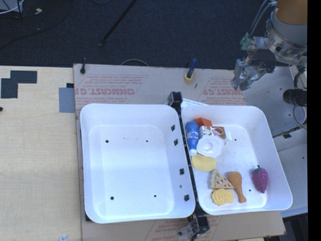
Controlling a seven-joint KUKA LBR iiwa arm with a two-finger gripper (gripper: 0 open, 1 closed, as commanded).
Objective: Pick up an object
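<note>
The right bin (273, 149) holds several toy foods: a blue bottle (191, 136), a white egg-like piece (209, 147), a yellow lemon shape (203, 162), a cracker wedge (219, 181), a drumstick (236, 184), a yellow waffle piece (222, 197), a purple grape bunch (259, 178) and an orange-and-white box (209, 128). My gripper (244, 79) hangs above the bench beyond the right bin's far edge, well clear of the objects. Nothing shows between its fingers.
The left bin (128, 205) sits beside the right one, joined by a black divider (181, 149). A blue-and-yellow clamp (190, 72) stands on the cardboard behind the bins. The grey arm with its orange band (291, 6) occupies the top right.
</note>
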